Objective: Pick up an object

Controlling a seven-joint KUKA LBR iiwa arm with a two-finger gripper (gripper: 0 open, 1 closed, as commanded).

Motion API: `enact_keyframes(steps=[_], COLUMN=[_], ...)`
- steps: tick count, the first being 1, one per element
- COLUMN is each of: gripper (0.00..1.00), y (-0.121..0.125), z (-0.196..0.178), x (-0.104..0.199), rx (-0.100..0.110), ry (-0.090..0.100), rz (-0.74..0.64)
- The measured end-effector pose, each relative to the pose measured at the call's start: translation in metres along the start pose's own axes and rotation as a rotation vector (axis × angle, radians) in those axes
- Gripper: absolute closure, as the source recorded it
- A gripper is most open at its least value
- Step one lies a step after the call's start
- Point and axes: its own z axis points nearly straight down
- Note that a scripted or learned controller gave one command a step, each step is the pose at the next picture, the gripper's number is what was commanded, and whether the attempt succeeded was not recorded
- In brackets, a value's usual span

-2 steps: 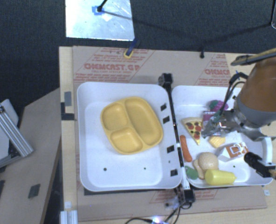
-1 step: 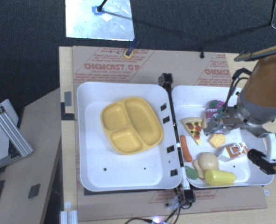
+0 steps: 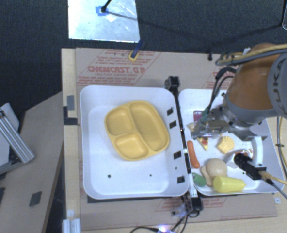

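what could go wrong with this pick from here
1. The right bin is crowded: the carrot, cheese wedge, round beige piece and yellow piece lie close together, so the gripper may nudge neighbours or catch two.
2. The gripper is low near the divider between the bins and might bump it.

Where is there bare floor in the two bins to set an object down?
Left bin: bare floor all round the yellow divided tray, widest below it. Right bin: crowded; the gripper hangs over a carrot, cheese wedge, lemon and other toys, leaving a thin bare strip along the top wall.
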Motion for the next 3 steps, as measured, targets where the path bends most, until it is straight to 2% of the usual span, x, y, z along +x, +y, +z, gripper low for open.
enact_keyframes(steps=[1, 2, 3], gripper=[1.00, 1.00, 1.00], y=[0.000, -0.004, -0.003], z=[0.008, -0.004, 0.000], x=[0.060, 0.107, 0.110], rx=[0.003, 0.001, 0.003], ry=[0.001, 0.001, -0.002], rz=[0.000, 0.001, 0.005])
